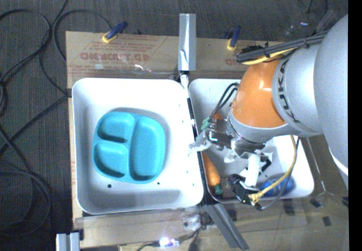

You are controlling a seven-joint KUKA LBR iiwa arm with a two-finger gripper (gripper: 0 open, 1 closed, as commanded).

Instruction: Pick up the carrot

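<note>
Camera view: tapered orange carrot [211,172] beside pincer [226,156], grip state unclear

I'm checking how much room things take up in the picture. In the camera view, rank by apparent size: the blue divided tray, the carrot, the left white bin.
1. left white bin
2. blue divided tray
3. carrot, partly hidden under the arm, so its full length is unsure, but clearly the smallest.
</note>
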